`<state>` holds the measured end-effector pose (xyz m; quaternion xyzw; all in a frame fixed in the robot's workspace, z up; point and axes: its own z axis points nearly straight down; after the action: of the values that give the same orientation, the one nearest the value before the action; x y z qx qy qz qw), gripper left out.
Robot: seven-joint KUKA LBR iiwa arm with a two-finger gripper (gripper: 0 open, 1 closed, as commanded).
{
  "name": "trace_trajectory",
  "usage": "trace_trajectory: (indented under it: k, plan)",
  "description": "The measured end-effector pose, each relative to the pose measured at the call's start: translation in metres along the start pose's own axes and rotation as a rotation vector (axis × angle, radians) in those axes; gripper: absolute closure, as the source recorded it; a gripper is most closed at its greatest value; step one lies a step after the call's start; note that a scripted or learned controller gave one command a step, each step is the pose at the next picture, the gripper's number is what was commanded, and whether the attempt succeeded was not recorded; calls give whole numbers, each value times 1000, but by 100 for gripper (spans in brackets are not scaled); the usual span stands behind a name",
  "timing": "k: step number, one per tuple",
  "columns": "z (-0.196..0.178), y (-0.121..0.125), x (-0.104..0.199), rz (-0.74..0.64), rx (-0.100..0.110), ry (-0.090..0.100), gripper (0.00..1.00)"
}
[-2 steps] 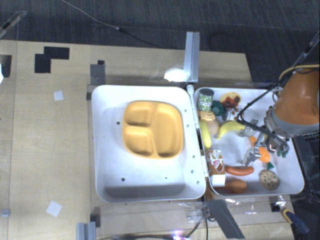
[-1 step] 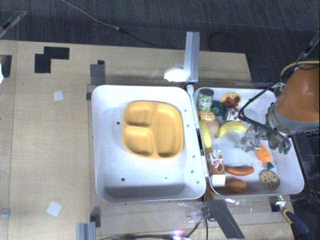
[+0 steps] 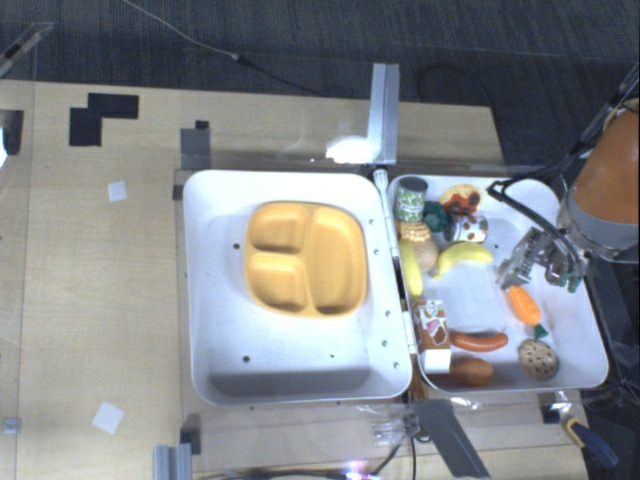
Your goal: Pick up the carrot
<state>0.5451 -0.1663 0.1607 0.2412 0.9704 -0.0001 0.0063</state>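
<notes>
Gripper (image 3: 527, 266) hovering just above carrot (image 3: 524, 305), finger state unclear; carrot looking light, rigid, smooth; grasping mid-body seems best.

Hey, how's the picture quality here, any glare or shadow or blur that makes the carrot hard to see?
Camera view: a bright glare spot sits on the bench above the left bin; soft shadow pools along that bin's lower wall; the carrot is evenly lit and clear in the right bin; the claw just above it looks slightly soft, its details hard to read.
</notes>
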Motion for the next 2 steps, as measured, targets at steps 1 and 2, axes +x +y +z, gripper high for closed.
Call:
trace_trajectory:
  k: [1, 2]
  plan:
    - [-10, -8, 50, 239, 2, 7, 100]
    - [-26, 36, 82, 277, 0, 6, 100]
